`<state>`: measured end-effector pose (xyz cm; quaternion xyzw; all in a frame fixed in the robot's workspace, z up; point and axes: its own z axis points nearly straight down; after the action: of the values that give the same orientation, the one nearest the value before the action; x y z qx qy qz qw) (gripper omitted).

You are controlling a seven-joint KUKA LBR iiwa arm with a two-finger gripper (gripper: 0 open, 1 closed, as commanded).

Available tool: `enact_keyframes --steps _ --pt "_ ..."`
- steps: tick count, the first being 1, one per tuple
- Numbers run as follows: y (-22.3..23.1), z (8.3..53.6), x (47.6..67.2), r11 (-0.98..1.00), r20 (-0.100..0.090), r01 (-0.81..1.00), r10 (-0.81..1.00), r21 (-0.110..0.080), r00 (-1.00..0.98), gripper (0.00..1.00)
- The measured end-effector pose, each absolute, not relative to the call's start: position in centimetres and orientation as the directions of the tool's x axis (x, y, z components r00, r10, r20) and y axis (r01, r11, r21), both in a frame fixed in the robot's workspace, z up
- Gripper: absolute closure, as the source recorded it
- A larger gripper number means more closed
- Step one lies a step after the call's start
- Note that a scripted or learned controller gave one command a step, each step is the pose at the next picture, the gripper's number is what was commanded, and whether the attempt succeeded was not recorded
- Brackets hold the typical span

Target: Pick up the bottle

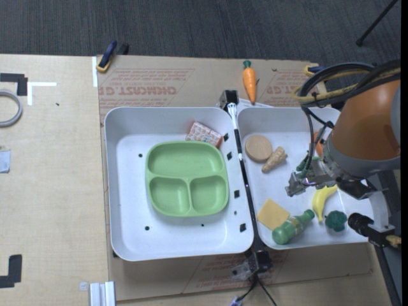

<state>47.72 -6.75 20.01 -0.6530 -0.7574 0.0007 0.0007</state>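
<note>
The bottle (291,229) is green and lies on its side near the front edge of the right bin (290,129), its neck pointing up and to the right. My gripper (298,185) hangs over the middle of that bin, a little way behind the bottle and apart from it. Nothing shows in the gripper. The arm's orange band (370,129) covers the bin's right side.
In the right bin lie a yellow cheese slice (273,213) touching the bottle, a banana (323,199), a broccoli piece (336,220), a round cookie (259,148) and a bread piece (275,160). The left bin holds a green divided plate (187,178) and a small packet (204,133). A carrot (248,80) lies behind the bins.
</note>
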Motion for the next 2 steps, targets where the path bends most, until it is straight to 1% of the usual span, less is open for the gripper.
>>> enact_keyframes --steps 2 --pt "6.9 19.2 47.7 0.265 -0.001 0.964 0.964 -0.001 -0.265 1.0"
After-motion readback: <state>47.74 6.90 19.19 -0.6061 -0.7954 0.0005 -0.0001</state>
